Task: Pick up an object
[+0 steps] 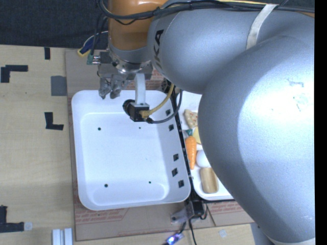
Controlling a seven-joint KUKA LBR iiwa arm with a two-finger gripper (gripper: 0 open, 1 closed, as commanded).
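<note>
My gripper (pixel 110 90) hangs over the far rim of the left bin (pixel 82 137), near its back left corner. Its two dark fingertips (pixel 104 92) stand a little apart, open, with nothing between them. A white bar with a black block (pixel 136 110) hangs off the wrist over the bin's far part. In the right bin (pixel 202 193), along its left side, lie an orange carrot (pixel 190 151), a tan bread roll (pixel 208 180), a pale beige item (pixel 190 118) and a white piece (pixel 203 160). The arm hides the remainder of that bin.
The big grey arm (pixel 255 111) covers the right half of the view, with its orange band (pixel 135 14) above the wrist. Cables (pixel 168 106) loop beside the wrist. The bins sit on a brown mat (pixel 71 75) on the bench; black marks (pixel 51 121) dot the bench at left.
</note>
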